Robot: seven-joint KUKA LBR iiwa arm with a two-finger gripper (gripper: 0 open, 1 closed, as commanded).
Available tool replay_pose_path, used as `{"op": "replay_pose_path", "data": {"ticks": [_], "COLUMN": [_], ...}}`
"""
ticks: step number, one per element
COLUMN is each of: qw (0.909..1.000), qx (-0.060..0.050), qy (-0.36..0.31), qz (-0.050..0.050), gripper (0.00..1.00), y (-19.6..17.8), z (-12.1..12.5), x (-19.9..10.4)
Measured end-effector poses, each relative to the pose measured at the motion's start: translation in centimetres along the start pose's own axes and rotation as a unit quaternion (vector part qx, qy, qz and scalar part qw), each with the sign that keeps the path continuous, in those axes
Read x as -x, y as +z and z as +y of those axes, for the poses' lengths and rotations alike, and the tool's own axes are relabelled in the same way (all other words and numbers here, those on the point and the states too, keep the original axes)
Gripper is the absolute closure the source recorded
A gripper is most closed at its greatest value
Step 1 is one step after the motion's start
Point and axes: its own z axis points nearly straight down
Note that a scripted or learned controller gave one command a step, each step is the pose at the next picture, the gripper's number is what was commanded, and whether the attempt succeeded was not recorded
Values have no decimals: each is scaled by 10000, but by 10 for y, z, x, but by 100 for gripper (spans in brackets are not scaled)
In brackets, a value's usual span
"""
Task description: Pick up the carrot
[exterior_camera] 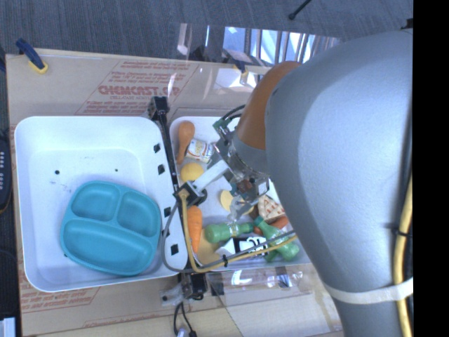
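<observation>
An orange carrot [185,137] lies in the far left corner of the right bin [205,123], against the bin's left wall. A second orange carrot-like piece [194,228] lies along the same wall near the front. My gripper [240,187] hangs low over the middle of the right bin, among the toy foods, to the right of both orange pieces. The large grey arm [344,167] with its orange band [261,111] covers the right half of that bin.
The left bin [42,139] holds a blue divided plate [111,227]. Around the gripper lie a yellow round fruit [191,171], a small labelled can [201,149], a pale slice [226,200], green pieces [235,230] and a black-and-white item [247,244].
</observation>
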Motion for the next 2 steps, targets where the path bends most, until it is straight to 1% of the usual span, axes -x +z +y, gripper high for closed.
{"op": "replay_pose_path", "data": {"ticks": [1,2], "qw": [9981,9981], "qx": [-11,-11], "qy": [609,611], "qz": [-18,-17], "gripper": [0,0], "y": [1,1], "z": [-49,-49], "x": [31,31]}}
